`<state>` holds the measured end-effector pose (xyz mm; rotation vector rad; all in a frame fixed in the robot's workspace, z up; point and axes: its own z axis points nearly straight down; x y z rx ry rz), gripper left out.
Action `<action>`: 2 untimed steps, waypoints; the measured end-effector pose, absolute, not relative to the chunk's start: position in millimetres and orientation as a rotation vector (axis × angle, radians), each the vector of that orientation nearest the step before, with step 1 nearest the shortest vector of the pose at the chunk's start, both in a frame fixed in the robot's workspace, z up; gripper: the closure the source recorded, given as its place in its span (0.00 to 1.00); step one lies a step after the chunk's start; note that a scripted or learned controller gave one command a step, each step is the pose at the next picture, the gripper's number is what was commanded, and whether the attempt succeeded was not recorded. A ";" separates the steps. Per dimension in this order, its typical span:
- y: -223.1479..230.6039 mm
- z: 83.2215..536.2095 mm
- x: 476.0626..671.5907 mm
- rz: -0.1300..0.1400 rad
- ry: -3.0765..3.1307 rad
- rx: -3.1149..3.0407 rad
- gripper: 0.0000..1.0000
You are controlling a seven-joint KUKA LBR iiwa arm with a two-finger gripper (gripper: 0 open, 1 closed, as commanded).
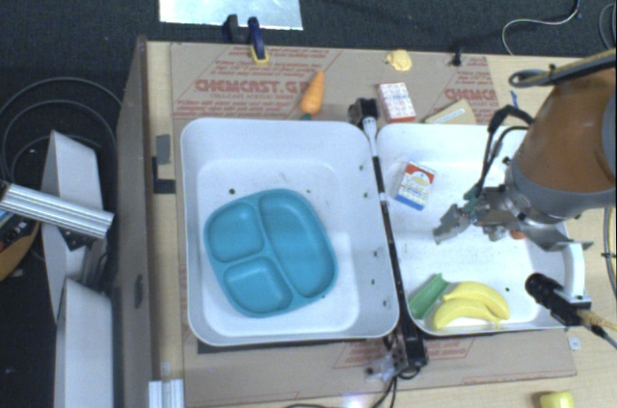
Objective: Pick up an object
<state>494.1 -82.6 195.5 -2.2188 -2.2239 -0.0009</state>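
In the right bin [453, 138] a small white carton with red and blue print [415, 184] lies near the left wall. A yellow banana [472, 303] rests at the front edge, and a green object [427, 293] lies against its left side. My gripper [451, 225] hangs over the middle of this bin, below and right of the carton and above the banana, touching neither. Nothing shows in its grasp. The left bin [222, 150] holds a blue divided plate [270, 252].
On the cardboard behind the bins lie an orange carrot [310, 93], a small red and white box [395, 100] and a yellow lump [399, 60]. A blue clamp [253, 35] stands at the back edge. The arm covers the right bin's right side.
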 end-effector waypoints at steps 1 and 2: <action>-128.4 168.2 548.2 -0.002 -2.225 -2.224 0.00; -150.0 144.1 646.4 -0.007 -2.234 -2.220 0.00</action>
